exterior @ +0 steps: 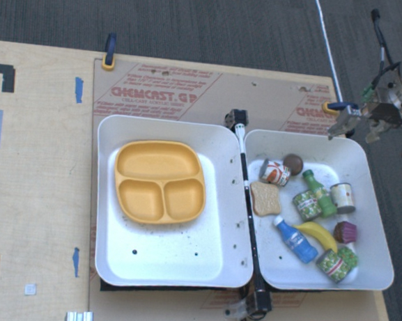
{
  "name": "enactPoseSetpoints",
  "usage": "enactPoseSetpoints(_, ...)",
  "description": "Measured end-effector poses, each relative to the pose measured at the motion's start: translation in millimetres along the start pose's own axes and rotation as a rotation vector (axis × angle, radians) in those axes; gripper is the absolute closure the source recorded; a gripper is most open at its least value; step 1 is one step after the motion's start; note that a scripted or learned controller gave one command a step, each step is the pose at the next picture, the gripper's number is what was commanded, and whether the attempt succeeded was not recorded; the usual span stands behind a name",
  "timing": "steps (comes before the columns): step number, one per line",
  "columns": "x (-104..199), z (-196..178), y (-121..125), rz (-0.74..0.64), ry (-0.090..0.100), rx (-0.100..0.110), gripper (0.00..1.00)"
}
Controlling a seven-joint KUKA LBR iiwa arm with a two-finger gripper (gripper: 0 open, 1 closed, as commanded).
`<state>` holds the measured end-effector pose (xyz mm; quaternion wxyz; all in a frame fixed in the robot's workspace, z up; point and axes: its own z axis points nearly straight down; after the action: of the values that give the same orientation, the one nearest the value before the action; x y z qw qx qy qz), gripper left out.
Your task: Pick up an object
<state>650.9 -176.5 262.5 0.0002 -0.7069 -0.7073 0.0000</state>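
On the bench (pixel 32 176), two bins sit side by side. The left bin (pixel 109 253) holds a divided plate (pixel 161 181) toward 10 o'clock. The right bin (pixel 374 178) holds a bread slice (pixel 265 199) at 9 o'clock, a banana (pixel 318 234) at centre, a bottle (pixel 296 241) at 7 o'clock of the banana, and a can (pixel 342 197) toward 2 o'clock.

- A robotics lab or test cell, it seems: a pale wooden bench (pixel 30 197) marked with black and blue tape.
- Two shallow white plastic bins (pixel 157 264) sit clamped on a printed cardboard sheet (pixel 193 93).
- Toy food, cables and grey carpet floor (pixel 199 16) suggest staged trials.
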Motion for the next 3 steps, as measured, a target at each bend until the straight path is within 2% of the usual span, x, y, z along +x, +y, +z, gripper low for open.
enactPoseSetpoints(1, 45, 166, 12, -0.001, 0.001, 0.002, 0.0)
enactPoseSetpoints(2, 45, 152, 14, -0.002, -0.001, -0.006, 1.0)
enactPoseSetpoints(3, 139, 76, 3, -0.002, 0.001, -0.003, 1.0)
